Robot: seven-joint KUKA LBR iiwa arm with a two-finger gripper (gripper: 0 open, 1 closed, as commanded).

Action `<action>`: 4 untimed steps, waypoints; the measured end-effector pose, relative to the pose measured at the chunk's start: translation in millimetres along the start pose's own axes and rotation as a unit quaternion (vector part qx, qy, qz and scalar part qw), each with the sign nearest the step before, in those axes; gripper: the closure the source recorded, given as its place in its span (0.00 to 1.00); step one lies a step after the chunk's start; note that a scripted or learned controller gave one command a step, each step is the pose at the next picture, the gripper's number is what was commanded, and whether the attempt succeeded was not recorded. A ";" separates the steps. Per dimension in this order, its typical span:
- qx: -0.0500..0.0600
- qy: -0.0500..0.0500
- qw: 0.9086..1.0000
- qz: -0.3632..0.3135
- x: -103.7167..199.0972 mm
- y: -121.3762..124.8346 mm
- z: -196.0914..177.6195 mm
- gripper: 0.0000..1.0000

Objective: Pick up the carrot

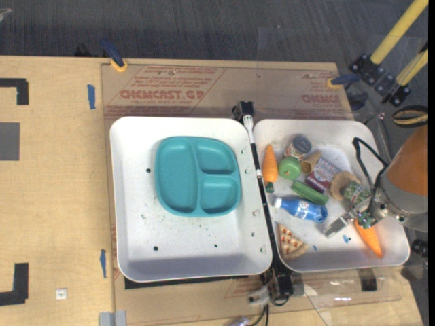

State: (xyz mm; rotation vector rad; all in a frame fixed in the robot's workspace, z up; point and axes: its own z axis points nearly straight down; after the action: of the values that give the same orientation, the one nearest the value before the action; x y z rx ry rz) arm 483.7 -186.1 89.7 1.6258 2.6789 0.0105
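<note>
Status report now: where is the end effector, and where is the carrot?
End effector low in right bin, near side. Carrot at bin's left wall, apart from it. Second carrot just beside end effector. Bottle, clutter between.

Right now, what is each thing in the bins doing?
Teal plate: lying flat, right side up, in the left bin.
Carrot: lying along the right bin's left wall.
Second carrot: beside the claw, grip unclear.
Blue bottle: on its side.
Pizza slice: lying flat.

Grey arm reaching in from right, gripper (360, 219) lowered, wrist tilted
</note>
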 end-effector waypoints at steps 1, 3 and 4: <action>-0.001 -0.001 0.997 -0.083 -9.7 -4.1 0.0 0.00; 0.002 -0.002 0.970 -0.241 -16.6 34.6 -41.4 0.00; 0.002 0.000 0.968 -0.250 6.2 11.1 -3.9 0.00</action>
State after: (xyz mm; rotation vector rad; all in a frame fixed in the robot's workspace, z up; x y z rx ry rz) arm 490.7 -175.5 93.8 0.9030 3.0008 0.0010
